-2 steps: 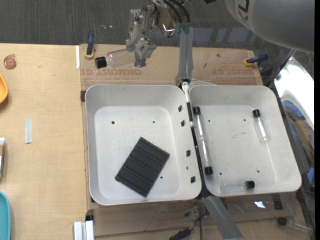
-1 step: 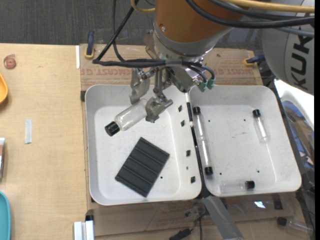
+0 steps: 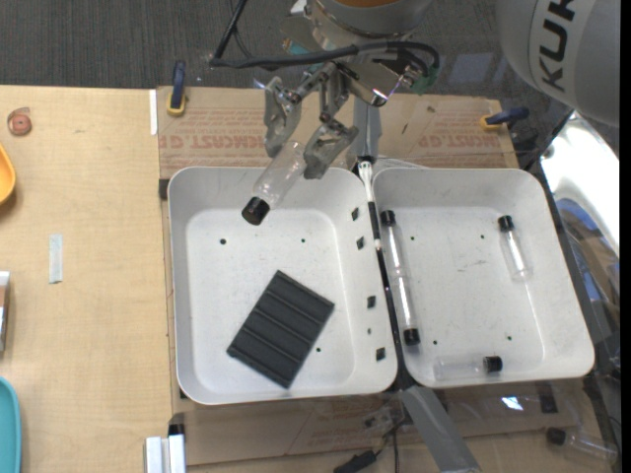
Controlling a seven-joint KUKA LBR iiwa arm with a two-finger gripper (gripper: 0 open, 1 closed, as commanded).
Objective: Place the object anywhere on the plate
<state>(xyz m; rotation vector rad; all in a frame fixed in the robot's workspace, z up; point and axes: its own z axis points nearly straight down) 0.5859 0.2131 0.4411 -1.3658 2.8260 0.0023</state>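
Nearest, the dark ribbed plate [image 3: 282, 326] lies flat in the left bin [image 3: 197, 363], toward its front and a little right of middle, turned on a diagonal so one corner points to the bin's near wall. Bare white floor lies around it, widest toward the far wall. Beyond it, over the far part of the same bin, a clear tube [image 3: 273, 185] with a black cap hangs at a slant, cap end low and toward the left, upper end clamped between the fingers of the pincer [image 3: 314, 153]. So the pincer is closed on the tube, and the plate sits nearer the camera and slightly right of the cap. The tube's long axis runs roughly toward the bin's left side, across the plate's long side. I judge the move to be a short carry toward the front, then a descent; the far wall is close behind. Other tubes lie in the right bin [image 3: 552, 264], well apart.
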